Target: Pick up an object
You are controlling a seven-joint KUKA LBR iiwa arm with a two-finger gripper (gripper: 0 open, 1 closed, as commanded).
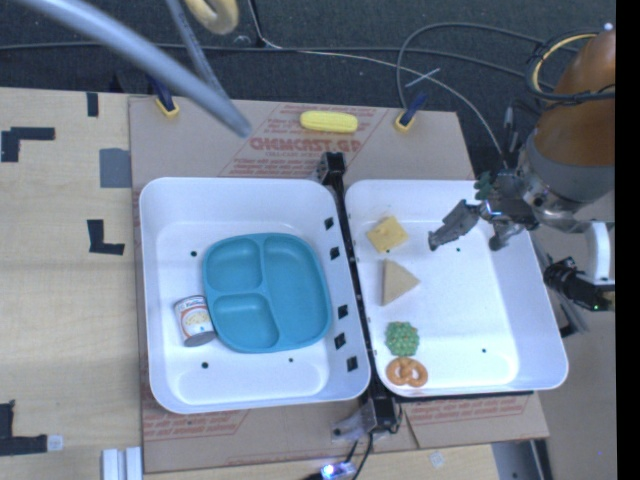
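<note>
Grey arm reaching in from right, claw (466,224) low over right bin (520,308), tilted leftward toward yellow block (387,234), finger spread unclear, seemingly holding nothing

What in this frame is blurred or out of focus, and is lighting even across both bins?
Camera view: the grey bar crossing the top left is soft and out of focus; bin contents like the blue tray stay fairly sharp; both white bins are evenly lit, shadows faint.

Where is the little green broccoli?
The broccoli sits in the right bin, near its front left corner, just above the pretzel and below the tan wedge.
</note>
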